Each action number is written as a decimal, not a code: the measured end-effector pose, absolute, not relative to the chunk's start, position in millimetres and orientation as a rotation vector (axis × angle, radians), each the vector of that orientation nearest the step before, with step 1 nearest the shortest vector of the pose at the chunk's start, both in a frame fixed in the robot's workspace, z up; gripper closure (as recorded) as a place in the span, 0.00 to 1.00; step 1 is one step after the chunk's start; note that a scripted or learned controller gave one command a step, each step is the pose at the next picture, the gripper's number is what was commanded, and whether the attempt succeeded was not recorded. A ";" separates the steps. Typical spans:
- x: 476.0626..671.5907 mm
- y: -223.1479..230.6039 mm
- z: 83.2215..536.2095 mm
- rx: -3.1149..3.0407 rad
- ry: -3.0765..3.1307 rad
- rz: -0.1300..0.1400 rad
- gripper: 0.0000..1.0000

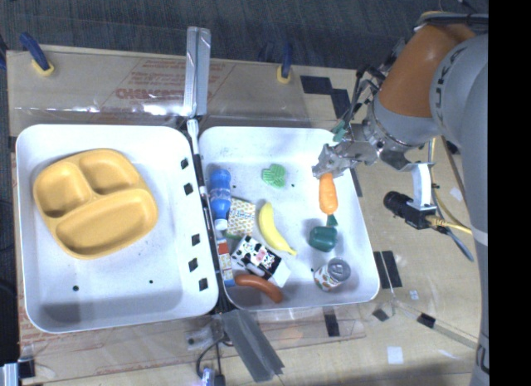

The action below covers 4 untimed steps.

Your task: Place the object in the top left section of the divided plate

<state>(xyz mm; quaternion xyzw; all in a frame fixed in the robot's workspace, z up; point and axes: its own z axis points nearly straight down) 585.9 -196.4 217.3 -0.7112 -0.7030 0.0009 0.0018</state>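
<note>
Two white bins sit side by side on the bench, the yellow divided plate in the left bin's upper half while the hand (over the right bin's right edge) grips the carrot, ready for transfer.

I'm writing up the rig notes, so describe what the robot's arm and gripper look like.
The arm is bulky and rounded, grey with a broad orange band above the wrist. Thin dark cables run along the wrist down to the gripper, a small grey metal part with some green by its base.
</note>
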 end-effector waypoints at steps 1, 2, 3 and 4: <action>610.4 -101.8 213.3 -2.451 -1.962 0.002 1.00; 601.0 -125.6 257.3 -2.405 -2.019 0.002 1.00; 652.0 -61.6 221.7 -1.980 -2.439 0.001 1.00; 636.8 -0.9 190.7 -2.171 -2.264 0.006 1.00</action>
